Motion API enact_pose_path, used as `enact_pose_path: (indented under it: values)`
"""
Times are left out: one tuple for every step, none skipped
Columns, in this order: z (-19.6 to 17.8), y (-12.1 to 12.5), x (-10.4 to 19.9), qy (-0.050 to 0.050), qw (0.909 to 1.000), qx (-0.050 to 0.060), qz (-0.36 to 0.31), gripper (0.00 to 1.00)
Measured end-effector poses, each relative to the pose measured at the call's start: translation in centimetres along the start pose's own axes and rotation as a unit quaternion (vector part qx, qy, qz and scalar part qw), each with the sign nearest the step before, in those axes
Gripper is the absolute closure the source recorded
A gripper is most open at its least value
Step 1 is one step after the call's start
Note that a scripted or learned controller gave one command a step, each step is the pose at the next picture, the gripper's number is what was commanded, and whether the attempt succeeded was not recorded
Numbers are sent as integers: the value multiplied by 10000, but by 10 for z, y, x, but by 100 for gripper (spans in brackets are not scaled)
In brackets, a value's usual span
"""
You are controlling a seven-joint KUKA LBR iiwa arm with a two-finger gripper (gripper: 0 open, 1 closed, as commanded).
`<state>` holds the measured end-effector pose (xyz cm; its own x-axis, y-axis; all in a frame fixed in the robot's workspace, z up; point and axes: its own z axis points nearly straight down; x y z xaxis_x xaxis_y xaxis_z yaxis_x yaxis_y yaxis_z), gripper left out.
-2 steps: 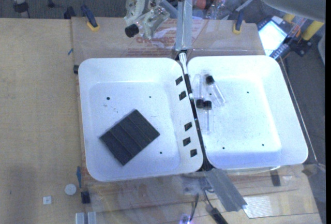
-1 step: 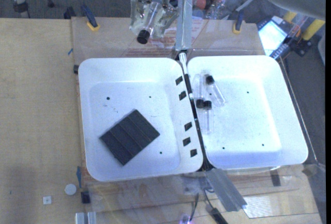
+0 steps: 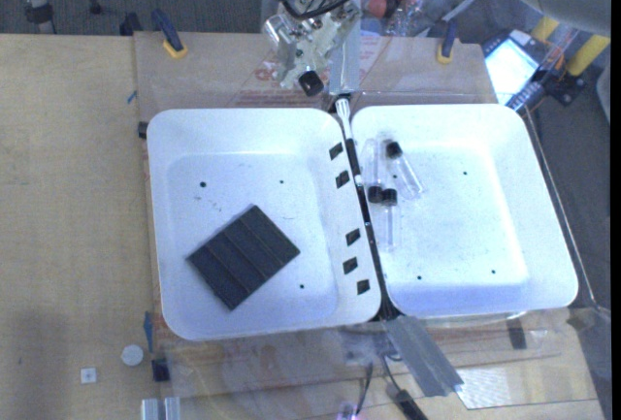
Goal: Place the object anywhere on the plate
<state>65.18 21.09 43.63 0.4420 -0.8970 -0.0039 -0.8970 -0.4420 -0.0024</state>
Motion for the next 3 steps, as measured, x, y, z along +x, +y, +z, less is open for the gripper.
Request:
enact_pose_path:
  values:
    - [0, -20, -6, -1, 9938, 25, -1108, 100]
    - [-12, -20, -6, -20, 9942, 63, -1076, 100]
    - [1, -20, -7, -1, 9006, 15, -4346, 100]
